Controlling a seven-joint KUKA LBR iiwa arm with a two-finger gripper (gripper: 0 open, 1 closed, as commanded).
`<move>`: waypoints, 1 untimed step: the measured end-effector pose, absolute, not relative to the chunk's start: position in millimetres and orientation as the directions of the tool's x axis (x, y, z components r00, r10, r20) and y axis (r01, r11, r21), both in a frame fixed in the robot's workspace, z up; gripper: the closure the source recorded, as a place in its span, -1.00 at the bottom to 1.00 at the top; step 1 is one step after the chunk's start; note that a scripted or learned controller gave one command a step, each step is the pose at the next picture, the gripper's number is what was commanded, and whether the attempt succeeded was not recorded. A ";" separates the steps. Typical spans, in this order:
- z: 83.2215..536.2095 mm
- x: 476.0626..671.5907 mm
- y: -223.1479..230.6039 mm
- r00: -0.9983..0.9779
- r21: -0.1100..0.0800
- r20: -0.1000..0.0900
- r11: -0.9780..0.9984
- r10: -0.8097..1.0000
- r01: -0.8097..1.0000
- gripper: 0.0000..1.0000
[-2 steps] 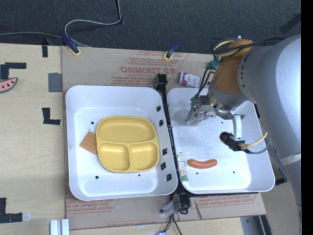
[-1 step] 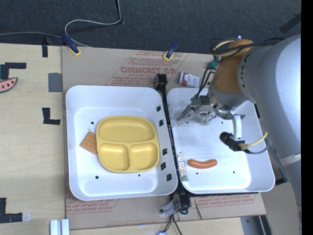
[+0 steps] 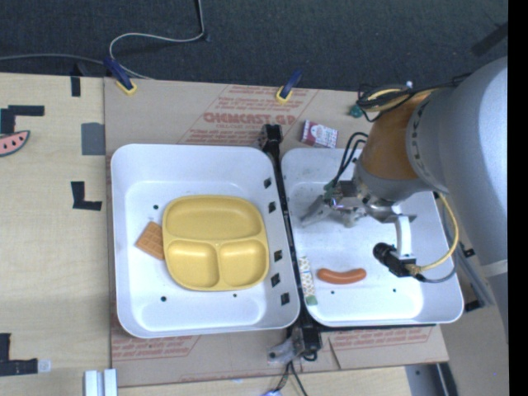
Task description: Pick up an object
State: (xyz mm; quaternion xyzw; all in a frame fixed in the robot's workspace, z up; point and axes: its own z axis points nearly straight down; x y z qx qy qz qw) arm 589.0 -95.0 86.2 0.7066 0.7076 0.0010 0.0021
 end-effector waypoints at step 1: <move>95.8 589.1 -95.5 -0.001 0.005 -0.003 0.001 1.000 1.000 1.00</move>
